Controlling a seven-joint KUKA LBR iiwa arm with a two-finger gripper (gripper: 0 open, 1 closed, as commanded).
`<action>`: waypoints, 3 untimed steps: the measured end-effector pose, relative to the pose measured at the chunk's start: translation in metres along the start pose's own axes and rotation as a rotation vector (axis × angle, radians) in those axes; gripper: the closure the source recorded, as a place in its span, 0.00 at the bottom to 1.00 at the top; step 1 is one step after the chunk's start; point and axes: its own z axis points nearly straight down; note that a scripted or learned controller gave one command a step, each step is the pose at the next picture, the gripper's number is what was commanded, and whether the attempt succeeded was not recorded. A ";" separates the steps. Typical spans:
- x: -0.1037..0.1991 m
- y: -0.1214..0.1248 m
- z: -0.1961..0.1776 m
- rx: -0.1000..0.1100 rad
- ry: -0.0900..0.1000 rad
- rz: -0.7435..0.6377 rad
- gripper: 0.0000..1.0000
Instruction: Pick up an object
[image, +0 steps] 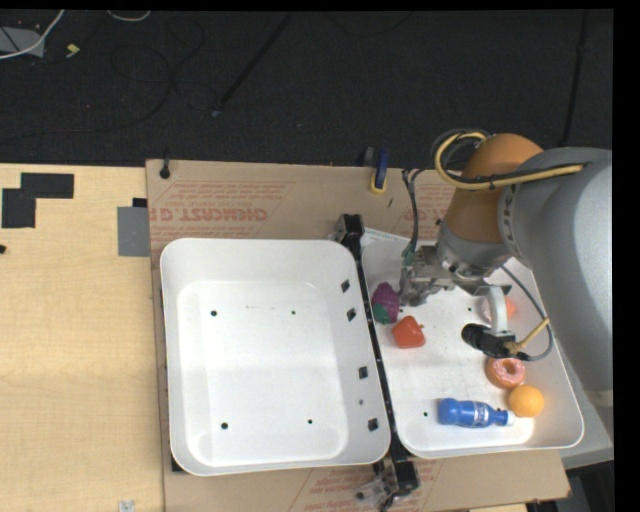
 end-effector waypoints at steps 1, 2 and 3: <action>-0.001 -0.067 -0.066 0.009 0.000 0.010 1.00; -0.024 -0.077 0.003 0.004 -0.001 0.009 1.00; 0.011 0.002 -0.009 -0.005 -0.005 0.002 1.00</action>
